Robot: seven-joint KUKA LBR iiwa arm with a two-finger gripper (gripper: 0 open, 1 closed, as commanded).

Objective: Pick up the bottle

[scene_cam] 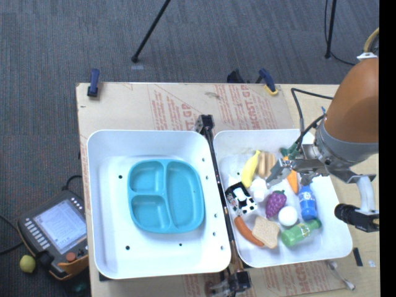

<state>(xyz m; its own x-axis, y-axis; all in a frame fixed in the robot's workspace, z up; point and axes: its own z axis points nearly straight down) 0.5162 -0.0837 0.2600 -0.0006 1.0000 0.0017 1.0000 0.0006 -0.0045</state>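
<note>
The arm reaches in from the right and hangs over the right-hand bin [226, 142], with the gripper [289, 171] poised above the upper middle of the pile; I judge this the approach step, nothing yet taken. Whether the gripper is spread or pressed together cannot be told from here, as its metal parts blur into the clutter beneath. The likeliest target, a blue bottle [307, 204], lies near the bin's right side, just below and to the right of the gripper. A green bottle [301, 232] lies tilted just beneath it, close to the front wall; which of the two is meant is not certain. The next move calls for a shift toward the chosen bottle and a descent in line with its body. Crowding is the concern: a white ball [288, 215] sits touching or nearly touching both bottles, purple grapes [276, 203] lie just beside, and an orange piece [292, 182] sits at the blue bottle's top. A banana [250, 167], a carrot [245, 229] and a bread slice [266, 231] lie further left. The left bin [105, 166] bears a teal divided plate [166, 195], well apart
</note>
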